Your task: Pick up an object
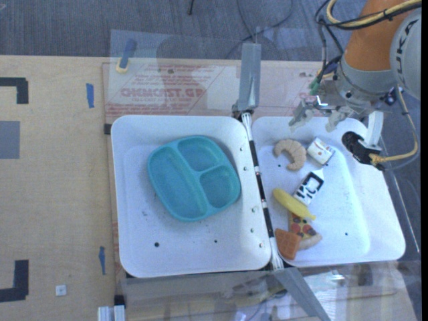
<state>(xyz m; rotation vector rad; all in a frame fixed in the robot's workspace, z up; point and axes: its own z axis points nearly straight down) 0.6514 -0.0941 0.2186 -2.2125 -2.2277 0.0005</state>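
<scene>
At the upper right, the arm (pixel 388 39) is cut off by the frame edge, and its cables loop over the wrist, hiding part of it. The pincer (pixel 319 116) hangs over the far rim of the right bin (pixel 374 226), its two fingers spread apart with nothing between them. Just below it lie a croissant (pixel 291 153) and a small white block (pixel 320 150), close together but apart. Nearer the front sit a black-and-white card (pixel 309 186), a banana (pixel 292 203) and a pizza slice (pixel 296 238), the banana's tip close to the slice. The card's markings are too small to read. The left bin (pixel 134 246) holds a teal divided plate (pixel 194 177), well apart from the pincer. Blue tape marks dot the table (pixel 53 179).
</scene>
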